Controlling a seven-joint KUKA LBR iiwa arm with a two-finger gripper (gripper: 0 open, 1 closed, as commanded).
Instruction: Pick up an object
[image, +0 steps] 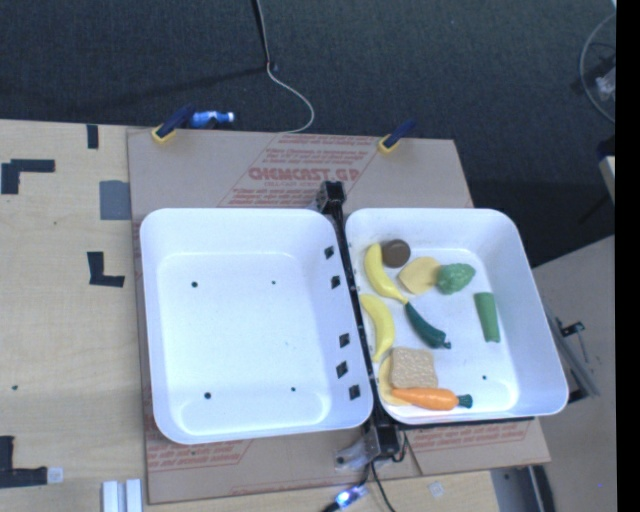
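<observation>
Left bin (165, 250): bare white floor | Right bin (505, 235): held two bananas (380, 325), brown ball (396, 251), yellow piece (419, 274), green leafy piece (455, 277), green cucumber (486, 316), dark-green pepper (426, 326), bread slice (413, 368), carrot (427, 398); all lay loose

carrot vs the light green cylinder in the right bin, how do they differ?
Colour: the carrot is orange with a dark green tip; the green cylinder is plain light green.
Pose: the carrot lies roughly crosswise along the bin's near wall; the green cylinder runs nearly near-to-far.
Neighbours: the carrot touches the bread slice; the green cylinder lies apart, towards the right wall.
Shape: the carrot tapers; the green cylinder keeps an even width.
Shared: both are elongated and lie flat in the right bin.
</observation>
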